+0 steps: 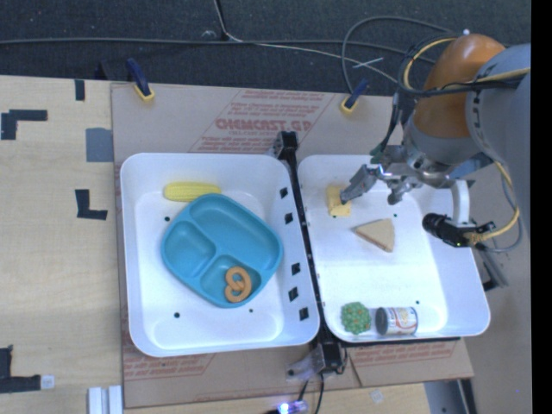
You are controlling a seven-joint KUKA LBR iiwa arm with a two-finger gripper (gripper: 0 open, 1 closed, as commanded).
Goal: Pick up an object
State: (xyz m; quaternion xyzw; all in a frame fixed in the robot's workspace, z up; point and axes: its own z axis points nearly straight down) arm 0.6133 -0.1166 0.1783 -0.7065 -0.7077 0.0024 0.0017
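Observation:
My gripper (375,191) hangs over the back part of the right bin (448,291), open, with nothing between its fingers. One fingertip (354,189) is right beside a small yellow block (337,203) that lies near the bin's left wall. A tan wedge (376,235) rests just in front of the gripper, apart from it. At the bin's front lie a green broccoli-like piece (354,317) and a small can (398,320) on its side.
The left bin (142,257) holds a blue divided plate (211,244) with a brown pretzel (237,284) in one compartment, and a yellow banana-like piece (191,191) behind the plate. A black divider (296,231) separates the bins. Cables loop behind the arm.

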